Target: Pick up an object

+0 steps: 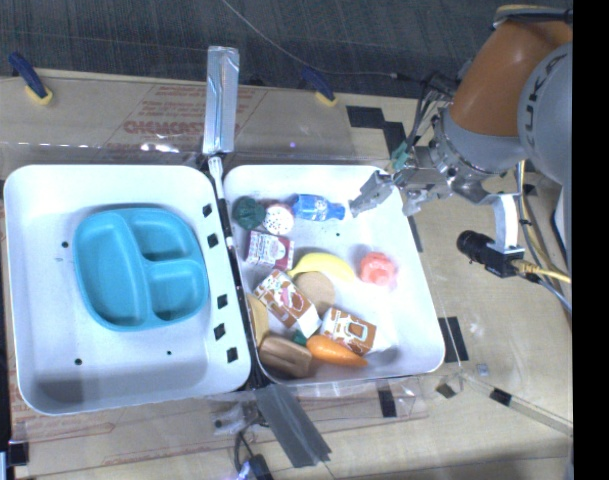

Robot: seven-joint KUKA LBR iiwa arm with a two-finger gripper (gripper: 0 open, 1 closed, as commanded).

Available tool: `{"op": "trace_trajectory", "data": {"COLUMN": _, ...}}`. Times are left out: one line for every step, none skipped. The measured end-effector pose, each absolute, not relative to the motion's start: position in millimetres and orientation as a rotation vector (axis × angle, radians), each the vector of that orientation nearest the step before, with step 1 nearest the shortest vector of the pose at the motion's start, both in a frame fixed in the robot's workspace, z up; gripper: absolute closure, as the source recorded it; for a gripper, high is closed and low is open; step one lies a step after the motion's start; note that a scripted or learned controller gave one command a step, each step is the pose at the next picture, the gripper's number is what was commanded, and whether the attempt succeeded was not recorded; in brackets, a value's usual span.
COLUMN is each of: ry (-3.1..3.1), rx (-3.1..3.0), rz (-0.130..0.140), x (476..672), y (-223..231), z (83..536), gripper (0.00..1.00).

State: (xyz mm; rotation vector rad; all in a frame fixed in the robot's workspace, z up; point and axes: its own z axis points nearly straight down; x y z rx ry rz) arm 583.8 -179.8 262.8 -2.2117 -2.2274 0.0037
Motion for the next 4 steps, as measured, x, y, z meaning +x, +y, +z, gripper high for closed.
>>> {"op": "trace_trajectory", "data": {"ry": -2.361, "rx": -2.054, "rz": 0.01, "x": 624.9, "y": -143, "z": 124, "gripper": 0.0}}
{"op": "trace_trajectory", "data": {"ry": -2.384, "rx": -2.033, "rz": 0.01, "x": 654.7, "y": -145, "z": 89, "gripper": 0.0}}
{"op": "trace_trajectory", "data": {"ry": -2.606, "rx": -1.75, "rz": 0.001, "x": 564.7, "y": -154, "z": 98, "gripper": 0.0}}
{"op": "trace_trajectory", "data": {"ry": -2.321, "rx": -2.12, "rz": -0.001, "x": 558.8, "y": -135, "z": 166, "gripper": 0.0}}
